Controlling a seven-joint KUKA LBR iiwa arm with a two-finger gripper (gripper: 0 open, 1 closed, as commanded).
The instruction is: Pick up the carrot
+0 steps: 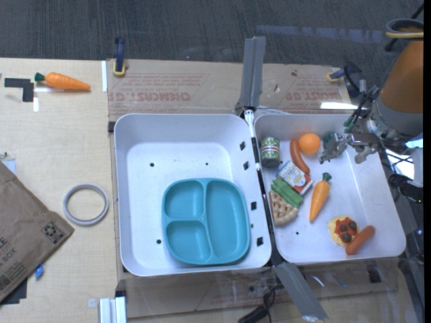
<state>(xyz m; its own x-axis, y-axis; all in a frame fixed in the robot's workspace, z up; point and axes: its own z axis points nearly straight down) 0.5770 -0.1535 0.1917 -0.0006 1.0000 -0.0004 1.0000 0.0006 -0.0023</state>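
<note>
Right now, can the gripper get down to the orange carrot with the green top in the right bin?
Probably yes. The orange carrot with the green top lies uncovered in the right white bin, with the gripper hovering just above and behind it; nothing lies between them.

Mirrored print, perhaps "CHEMCAST GP" — cardboard sheet (176,87); "BOX" — brown box (20,237)

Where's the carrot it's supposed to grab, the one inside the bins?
The carrot lies in the right bin, near its middle, green top pointing up-right. A waffle slice sits to its left, a small pizza lower right, and the end effector hovers above.
</note>
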